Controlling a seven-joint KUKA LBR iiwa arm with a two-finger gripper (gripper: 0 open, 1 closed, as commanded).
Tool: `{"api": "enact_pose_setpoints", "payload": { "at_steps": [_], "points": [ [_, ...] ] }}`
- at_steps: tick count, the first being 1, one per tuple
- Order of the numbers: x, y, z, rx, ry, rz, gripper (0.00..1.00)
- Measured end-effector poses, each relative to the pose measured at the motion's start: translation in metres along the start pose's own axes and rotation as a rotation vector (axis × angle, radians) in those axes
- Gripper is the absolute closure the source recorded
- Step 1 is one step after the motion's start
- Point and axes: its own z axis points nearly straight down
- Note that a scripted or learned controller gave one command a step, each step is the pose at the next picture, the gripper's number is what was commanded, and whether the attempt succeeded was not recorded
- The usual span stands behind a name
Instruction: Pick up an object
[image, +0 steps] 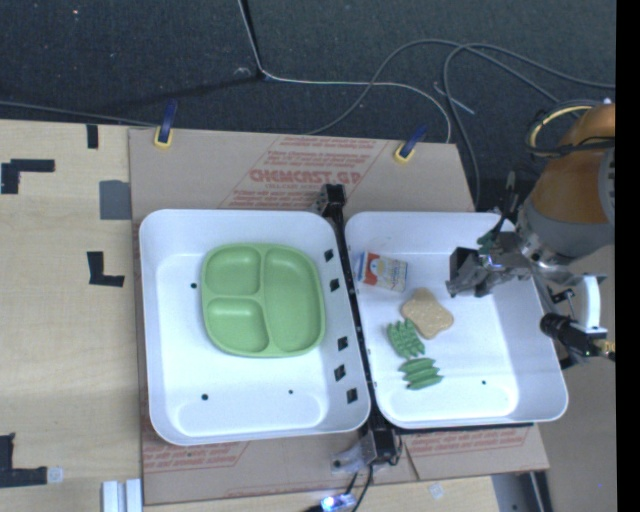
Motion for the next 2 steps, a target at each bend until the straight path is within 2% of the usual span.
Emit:
{"api": "enact_pose_setpoints", "payload": {
  "at_steps": [1,2],
  "points": [
    [0.050,0.008,0.006,0.000,0.000,0.000,1.00],
    [0.107,0.019,-0.008,-0.002,0.001,-0.002,1.00]
  ]
}}
